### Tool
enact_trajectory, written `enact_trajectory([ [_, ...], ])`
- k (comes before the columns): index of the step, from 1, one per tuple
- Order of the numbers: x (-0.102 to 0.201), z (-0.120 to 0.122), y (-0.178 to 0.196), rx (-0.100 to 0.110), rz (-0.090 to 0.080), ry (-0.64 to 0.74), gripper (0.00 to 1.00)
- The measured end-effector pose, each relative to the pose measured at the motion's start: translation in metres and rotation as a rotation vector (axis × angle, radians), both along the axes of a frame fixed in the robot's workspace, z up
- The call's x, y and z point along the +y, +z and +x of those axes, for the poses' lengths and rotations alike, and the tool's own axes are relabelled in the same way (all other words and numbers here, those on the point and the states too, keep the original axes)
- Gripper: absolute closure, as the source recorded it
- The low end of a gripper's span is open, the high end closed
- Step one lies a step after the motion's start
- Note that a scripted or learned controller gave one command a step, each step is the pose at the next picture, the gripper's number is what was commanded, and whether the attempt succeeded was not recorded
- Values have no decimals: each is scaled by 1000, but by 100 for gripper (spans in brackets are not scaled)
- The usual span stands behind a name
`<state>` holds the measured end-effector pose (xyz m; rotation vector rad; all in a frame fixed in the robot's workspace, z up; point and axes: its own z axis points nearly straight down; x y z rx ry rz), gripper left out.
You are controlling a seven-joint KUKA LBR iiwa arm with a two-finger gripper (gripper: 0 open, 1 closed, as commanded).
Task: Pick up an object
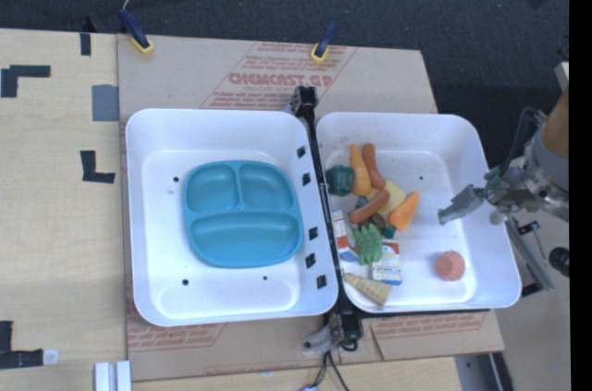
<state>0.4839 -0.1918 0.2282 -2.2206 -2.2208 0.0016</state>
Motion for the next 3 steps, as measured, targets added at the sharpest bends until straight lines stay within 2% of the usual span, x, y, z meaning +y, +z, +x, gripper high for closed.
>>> enact_trajectory([
  [1,50,4,-139,-13,-3,-1,0],
  [2,73,94,-141,-9,-2,2,0],
  [3,72,93,-132,-7,-4,0,100],
])
